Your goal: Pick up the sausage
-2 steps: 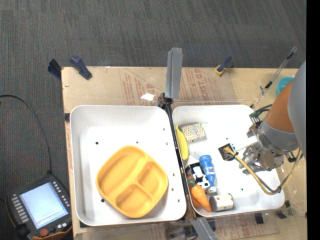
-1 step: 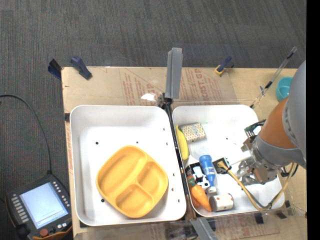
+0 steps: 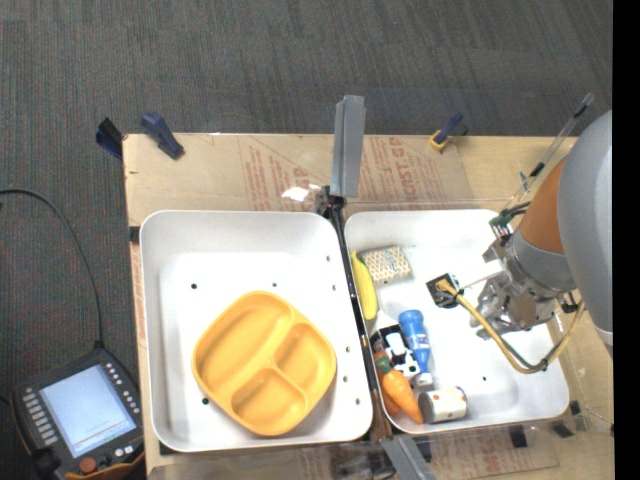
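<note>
From my remote station I see the grey arm (image 3: 600, 218) reaching in from the right edge of the scene, its broad upper link filling the right side at mid height. The orange band (image 3: 540, 213) sits just left of that link, angled down toward the wrist. Below it, the grey wrist collar (image 3: 535, 263) narrows into the gripper (image 3: 505, 308), which hangs low and points down and slightly left. A yellow cable (image 3: 500, 343) loops from the gripper's left side, down beneath it and back up on the right. I cannot make out the gripper's working end clearly against the clutter of its mount.
</note>
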You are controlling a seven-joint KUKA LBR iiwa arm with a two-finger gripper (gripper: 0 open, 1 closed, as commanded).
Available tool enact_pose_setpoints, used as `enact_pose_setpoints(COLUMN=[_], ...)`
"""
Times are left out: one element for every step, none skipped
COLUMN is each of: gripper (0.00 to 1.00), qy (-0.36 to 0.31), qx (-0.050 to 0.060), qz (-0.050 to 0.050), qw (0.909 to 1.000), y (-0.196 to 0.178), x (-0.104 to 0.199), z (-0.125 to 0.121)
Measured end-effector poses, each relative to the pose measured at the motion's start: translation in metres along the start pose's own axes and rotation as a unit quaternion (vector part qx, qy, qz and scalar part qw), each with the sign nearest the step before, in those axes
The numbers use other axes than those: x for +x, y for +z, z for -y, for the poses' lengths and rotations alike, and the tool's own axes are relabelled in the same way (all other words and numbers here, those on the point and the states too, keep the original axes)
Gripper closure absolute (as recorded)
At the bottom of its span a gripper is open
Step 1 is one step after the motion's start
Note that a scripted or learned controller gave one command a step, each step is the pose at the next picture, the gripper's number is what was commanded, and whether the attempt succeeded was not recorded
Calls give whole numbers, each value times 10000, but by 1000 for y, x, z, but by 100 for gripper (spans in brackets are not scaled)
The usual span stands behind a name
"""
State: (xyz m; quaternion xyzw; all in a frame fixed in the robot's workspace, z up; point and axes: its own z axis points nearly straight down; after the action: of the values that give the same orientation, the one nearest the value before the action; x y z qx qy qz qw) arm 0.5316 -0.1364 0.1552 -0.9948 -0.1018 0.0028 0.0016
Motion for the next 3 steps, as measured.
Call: enact_pose_setpoints(gripper=[100,100,100], qy=[15,-67,-14], qx=[12,-3,4], qz=[11,-2,11], qw=[10000,10000,10000], y=[46,-35,2], x=[-43,-33,-1], z=[28,35,-16])
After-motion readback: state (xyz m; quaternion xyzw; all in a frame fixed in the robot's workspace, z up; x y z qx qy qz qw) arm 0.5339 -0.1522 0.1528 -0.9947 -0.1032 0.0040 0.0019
